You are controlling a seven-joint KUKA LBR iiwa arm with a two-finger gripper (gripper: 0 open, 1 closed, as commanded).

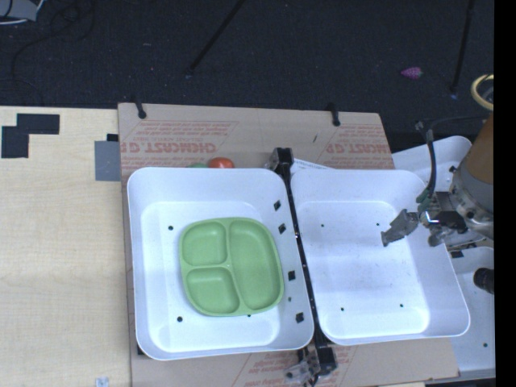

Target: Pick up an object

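Note:
A light green divided plate point(231, 265) lies flat in the left white bin point(153, 208), slightly right of the bin's middle. My gripper point(418, 227) hangs over the right side of the right white bin point(363, 313), well apart from the plate. It comes in from the right, and I see nothing held in it. The arm's wrist rises behind it at the right edge of the view.
A small red-orange object point(220, 164) sits just behind the left bin's far rim, on the cardboard sheet point(242, 139) under both bins. A black divider clip point(284, 161) joins the bins. Pale wooden bench top point(56, 256) stretches to the left.

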